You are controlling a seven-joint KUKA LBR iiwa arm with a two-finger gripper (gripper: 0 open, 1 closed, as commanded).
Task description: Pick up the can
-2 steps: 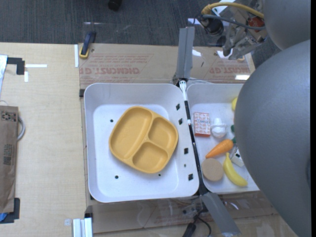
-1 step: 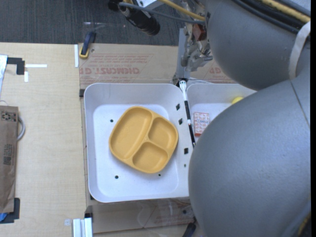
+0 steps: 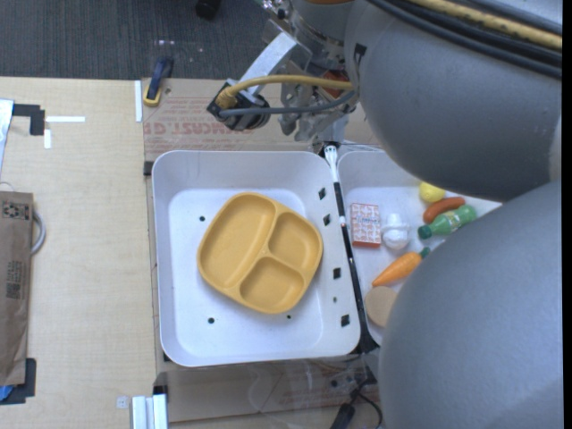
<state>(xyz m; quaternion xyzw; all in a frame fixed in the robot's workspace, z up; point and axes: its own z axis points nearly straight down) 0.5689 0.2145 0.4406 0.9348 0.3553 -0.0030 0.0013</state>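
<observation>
— Hovering, would you say, or already reaching?

— Hovering, I judge. The gripper point(image 3: 311, 125) hangs over the far rim where the two bins meet, and nothing shows in its grasp. Whether it is spread or closed I cannot tell; the wrist hardware hides that.

— So where is the can?

— Nearest candidate: the red-and-white patterned can point(image 3: 365, 224), nearer the camera than the gripper and slightly right, on the floor of the right bin point(image 3: 357, 170). It seems to lie on its side, so it reads as a small printed rectangle. I'm not certain it is a can.

— Next move?

— Travel over it, line the jaws across its curved body, then descend. A smooth cylinder may roll.

— What crowds it?

— A small white lump point(image 3: 394, 233) just beside it, on the side away from the bin wall. Farther out, a glossy green toy bottle point(image 3: 447, 224), a tapered orange toy carrot point(image 3: 398, 269) and a yellow piece point(image 3: 432, 192), all plastic-looking.

— And the other side?

— The left bin point(image 3: 179, 329), matte white, holds a yellow three-compartment plate point(image 3: 259, 253), rounded and smooth, well apart from the gripper.
</observation>
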